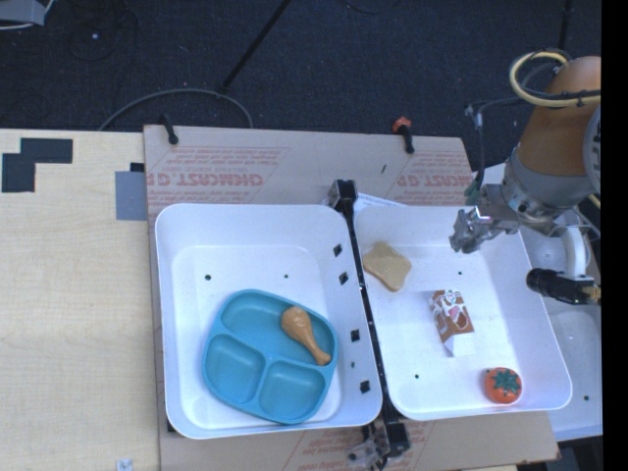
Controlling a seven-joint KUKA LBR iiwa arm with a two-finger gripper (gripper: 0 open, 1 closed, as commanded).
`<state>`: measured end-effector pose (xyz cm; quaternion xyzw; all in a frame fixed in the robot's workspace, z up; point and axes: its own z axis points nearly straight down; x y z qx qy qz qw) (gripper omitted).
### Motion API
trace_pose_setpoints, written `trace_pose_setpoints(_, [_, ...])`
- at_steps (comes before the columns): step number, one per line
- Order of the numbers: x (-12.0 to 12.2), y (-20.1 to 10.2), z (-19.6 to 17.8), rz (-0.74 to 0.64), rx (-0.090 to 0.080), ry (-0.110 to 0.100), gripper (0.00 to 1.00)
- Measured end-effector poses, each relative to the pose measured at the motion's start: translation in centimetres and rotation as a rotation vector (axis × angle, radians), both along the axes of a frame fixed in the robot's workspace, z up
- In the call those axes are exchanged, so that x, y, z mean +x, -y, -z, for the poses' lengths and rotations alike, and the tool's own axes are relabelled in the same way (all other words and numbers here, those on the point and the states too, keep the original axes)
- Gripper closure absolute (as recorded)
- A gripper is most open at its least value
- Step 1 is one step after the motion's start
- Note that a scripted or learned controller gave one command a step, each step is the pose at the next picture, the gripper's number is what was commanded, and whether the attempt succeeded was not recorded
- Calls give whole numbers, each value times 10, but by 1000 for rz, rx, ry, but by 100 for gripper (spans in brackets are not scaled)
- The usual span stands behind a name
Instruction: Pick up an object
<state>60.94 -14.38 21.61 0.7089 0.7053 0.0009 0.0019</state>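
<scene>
In the right bin (549,356), three loose things lie well apart from each other. A tan slice of toy bread (387,265) sits in the bin's upper left part, close to the divider between the bins. A small brown-and-white carton (452,322) lies near the middle of that bin, flat on its side and slightly slanted. An orange round toy with a green top (501,385) rests in the lower right corner of the bin, near the rim.

The pincer (469,232) hangs over the upper right part of the right bin, above and to the right of the bread and apart from all three things. Nothing shows between its tips; whether it is apart or together cannot be told from this angle. The grey arm (549,180) with its orange band comes in from the right edge of the frame, with a yellow cable loop at the upper right.

The left bin (186,253) holds a blue sectioned plate (235,361) in its lower middle. A tan toy drumstick (306,334) lies across the plate's upper right compartment, its thick end toward the upper left.

Both bins rest side by side on a cardboard sheet (245,170) printed with red lettering, which lies on the pale wooden surface (69,312) filling the left of the frame. Dark floor with cables runs across the top.
</scene>
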Motion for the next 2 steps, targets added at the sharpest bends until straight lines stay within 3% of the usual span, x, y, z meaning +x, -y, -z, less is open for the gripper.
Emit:
trace_pose_setpoints(1, [0,1,-29,-5,1,-4,100])
trace_pose_setpoints(2, [-10,-50,-16,-9,4,-8,100])
